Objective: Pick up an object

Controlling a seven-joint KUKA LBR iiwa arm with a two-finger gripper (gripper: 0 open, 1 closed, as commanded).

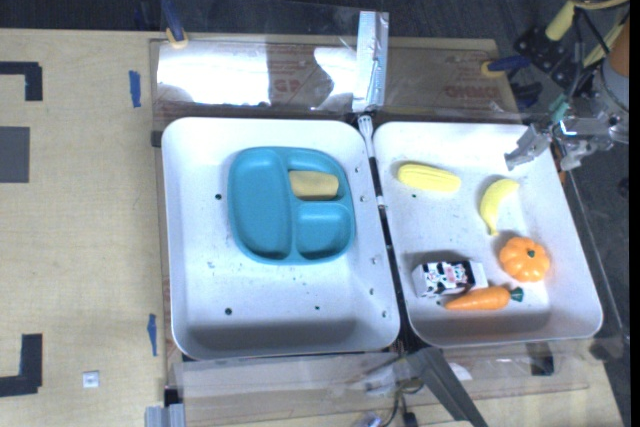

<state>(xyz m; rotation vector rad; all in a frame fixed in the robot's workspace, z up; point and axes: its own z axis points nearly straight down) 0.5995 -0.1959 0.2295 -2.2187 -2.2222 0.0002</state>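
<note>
You had gripper over right bin's far rim (finger state indeterminable), banana just beside, ungrasped.

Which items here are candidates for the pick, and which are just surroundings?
Candidates for the pick:
corn cob
banana
small pumpkin
carrot
black-and-white carton
yellow piece on the blue tray

Surroundings:
blue divided tray
left bin
right bin
clear plastic panel

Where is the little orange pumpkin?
The pumpkin sits in the right bin, near its right wall, just below the banana and above the carrot.
</note>
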